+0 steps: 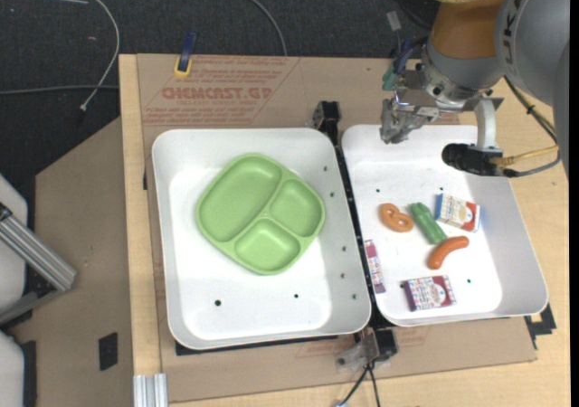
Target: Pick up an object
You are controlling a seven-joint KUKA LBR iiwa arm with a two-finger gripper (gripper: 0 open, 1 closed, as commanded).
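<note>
My gripper (394,130) hangs over the far left corner of the right bin (507,292), fingers pointing down with only a narrow gap and nothing between them. Closer to the front lie several small objects in that bin: an orange pretzel (394,217), a green pickle (427,222), an orange sausage (447,251), a small white-and-red carton (455,212) and a purple-and-white packet (427,292). All lie well in front of the gripper, apart from it.
The left bin (190,297) holds a green divided plate (261,212). A small pink packet (373,266) lies on the rim between the bins. A black clamp (327,114) sits at the far end of the divider. The arm's black fitting (472,158) overhangs the right bin's far side.
</note>
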